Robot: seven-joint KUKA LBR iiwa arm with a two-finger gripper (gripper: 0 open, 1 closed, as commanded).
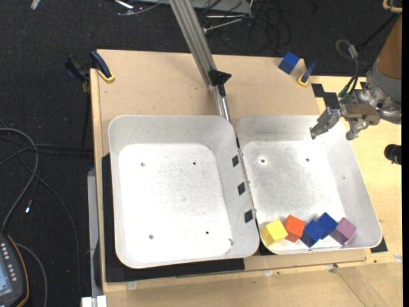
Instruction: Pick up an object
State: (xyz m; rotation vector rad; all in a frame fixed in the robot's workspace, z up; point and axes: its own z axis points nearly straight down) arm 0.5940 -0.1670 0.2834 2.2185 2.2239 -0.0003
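Several small blocks lie in a row along the near edge of the right bin (pixel 358 184): a yellow block (pixel 275 231), an orange block (pixel 294 226), two blue blocks (pixel 319 228) and a purple block (pixel 344 230). My gripper (pixel 337 128) hangs over the far right corner of that bin, well away from the blocks. It is open, its two fingers spread apart with nothing between them.
The left bin (pixel 128 171) sits beside the right one. A blue block (pixel 289 61) rests on the bench near the far edge by a clamp (pixel 306 73). A slanted metal pole (pixel 198 37) rises from between the bins at the back.
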